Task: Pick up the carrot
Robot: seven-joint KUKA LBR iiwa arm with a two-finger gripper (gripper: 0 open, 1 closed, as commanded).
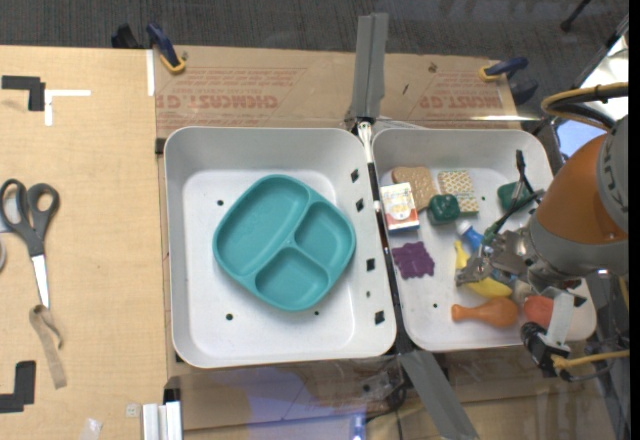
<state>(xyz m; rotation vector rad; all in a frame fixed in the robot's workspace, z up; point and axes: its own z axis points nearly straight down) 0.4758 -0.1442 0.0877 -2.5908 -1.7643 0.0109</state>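
So the carrot (487, 311) is lying flat near the front edge of the right bin (425, 328), orange, with its fatter end pointing right, and nothing is holding it. The gripper (478, 264) sits low in that same bin, just above and touching-close to the carrot, right over a yellow toy (487, 285), maybe a banana, with a blue piece (470, 233) beside it. Honestly can't tell how it's set, too much clutter and metal there. Further left in that bin there's a purple grape bunch (411, 259), a small red and white box (400, 206), a green broccoli-looking piece (444, 207) and a couple of cracker-type tiles (412, 182) at the far side. The left bin (190, 328) has a teal divided plate (285, 242) in the middle. Scissors (30, 228) lie on the bench, way off left.
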